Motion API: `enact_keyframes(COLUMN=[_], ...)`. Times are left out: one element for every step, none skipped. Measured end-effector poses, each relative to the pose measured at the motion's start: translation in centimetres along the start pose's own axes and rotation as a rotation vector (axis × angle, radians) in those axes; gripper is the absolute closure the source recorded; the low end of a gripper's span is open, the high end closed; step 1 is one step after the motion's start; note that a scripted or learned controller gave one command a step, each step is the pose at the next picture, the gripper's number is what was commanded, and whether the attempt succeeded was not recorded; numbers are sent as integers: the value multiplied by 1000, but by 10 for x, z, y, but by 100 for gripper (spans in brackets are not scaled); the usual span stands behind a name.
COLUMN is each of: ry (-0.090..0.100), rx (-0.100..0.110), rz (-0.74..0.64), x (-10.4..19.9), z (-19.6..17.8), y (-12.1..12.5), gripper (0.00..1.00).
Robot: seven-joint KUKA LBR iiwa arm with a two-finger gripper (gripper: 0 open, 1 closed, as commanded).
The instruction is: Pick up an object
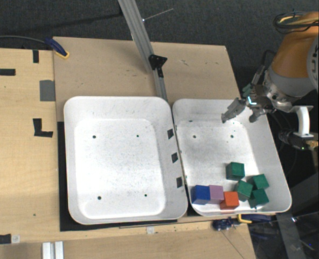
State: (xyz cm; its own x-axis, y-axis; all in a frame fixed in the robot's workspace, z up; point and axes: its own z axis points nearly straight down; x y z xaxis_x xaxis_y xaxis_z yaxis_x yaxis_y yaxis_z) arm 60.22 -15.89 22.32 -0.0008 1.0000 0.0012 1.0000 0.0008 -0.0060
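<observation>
Arm: a grey arm with an orange band is seen at the right edge of the view, reaching in over the far right corner of the right bin (267,144).
Gripper (241,112): held above the far end of the right bin, over bare white floor, well apart from every block.
Jaws: two fingers are seen spread apart, one pointing left and near, the other to its right; nothing is seen between them, so they are judged released and empty.
Green cube (235,170): the block lying closest to the gripper; it sits alone, a little far of the cluster, toward the near right part of the right bin.
Cluster: three more green blocks (254,189), an orange block (230,199), a purple block (216,192) and a blue block (201,193) are packed along the near wall of the right bin, several touching.
Left bin (73,112): white, set just beside the right bin on the table (202,69).
Governing relation: all the blocks lie on the near side of the jaws, almost straight toward the near wall, with the lone green cube first in line.
Long axis: the blocks appear cube-like; no long axis can be told.
Judgement: travel toward the near wall and a descent are called for; no grasp is yet made.
</observation>
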Motion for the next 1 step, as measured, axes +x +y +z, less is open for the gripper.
enact_keyframes(ry=[-1], rx=[-5], rz=[-1], x=[0], z=[-3], y=[1], gripper=[0])
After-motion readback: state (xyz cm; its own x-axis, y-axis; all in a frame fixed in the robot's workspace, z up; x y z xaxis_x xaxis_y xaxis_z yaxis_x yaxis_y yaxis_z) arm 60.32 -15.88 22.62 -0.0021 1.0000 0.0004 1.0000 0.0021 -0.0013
